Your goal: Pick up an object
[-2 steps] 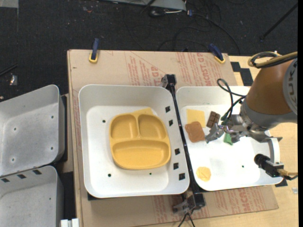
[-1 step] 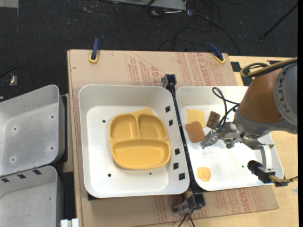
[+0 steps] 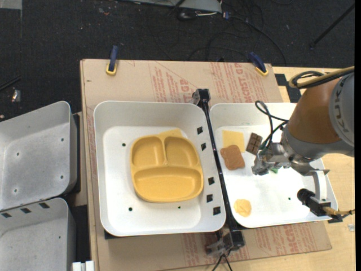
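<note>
The tool [image 3: 263, 164] hangs low inside the right-hand bin [image 3: 282, 210], at the end of the grey arm [image 3: 316, 126] that reaches in from the right; its tip is small and dark against the wrist cabling, and I cannot tell how it is set or whether anything is in it. Just to its left, and a little farther from the camera, a small dark brown block [image 3: 254, 143] leans close by the tip, near enough that contact cannot be ruled out. Farther left lies a brown toast-like piece [image 3: 232, 157], and just beyond that a flat pale yellow square [image 3: 233, 138]. Nearer the camera and to the tool's left, well apart from it, sits a small round yellow piece [image 3: 242, 208]. Across the divider, farther left still, the other bin [image 3: 107, 168] carries a yellow divided tray [image 3: 166, 169]. The step in hand looks like the approach to a grasp, with the dark block or the toast piece the likely targets. The next move calls for centring the tip over one piece, descending to the bin floor and closing squarely on it.
</note>
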